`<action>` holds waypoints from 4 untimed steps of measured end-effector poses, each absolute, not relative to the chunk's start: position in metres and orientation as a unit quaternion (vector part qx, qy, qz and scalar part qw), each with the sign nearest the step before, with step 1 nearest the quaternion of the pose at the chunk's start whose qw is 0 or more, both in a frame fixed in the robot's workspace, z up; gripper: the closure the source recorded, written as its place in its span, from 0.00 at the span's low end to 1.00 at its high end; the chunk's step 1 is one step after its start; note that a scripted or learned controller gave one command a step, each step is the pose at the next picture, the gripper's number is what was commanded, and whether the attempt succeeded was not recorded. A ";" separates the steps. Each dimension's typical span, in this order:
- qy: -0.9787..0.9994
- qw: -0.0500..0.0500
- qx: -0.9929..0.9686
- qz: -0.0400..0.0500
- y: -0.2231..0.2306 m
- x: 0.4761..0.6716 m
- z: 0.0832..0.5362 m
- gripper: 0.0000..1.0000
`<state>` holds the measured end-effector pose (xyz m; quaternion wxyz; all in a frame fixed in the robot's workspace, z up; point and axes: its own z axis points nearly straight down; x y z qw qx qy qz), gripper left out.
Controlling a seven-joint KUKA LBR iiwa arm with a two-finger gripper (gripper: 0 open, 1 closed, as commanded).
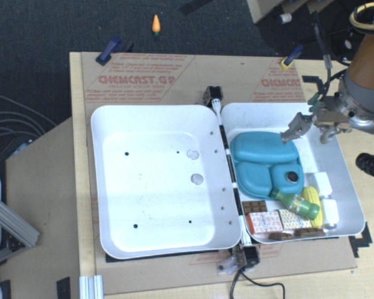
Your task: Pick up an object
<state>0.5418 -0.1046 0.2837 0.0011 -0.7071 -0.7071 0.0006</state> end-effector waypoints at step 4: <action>-0.711 0.033 -0.702 0.013 -0.221 0.618 0.084 0.00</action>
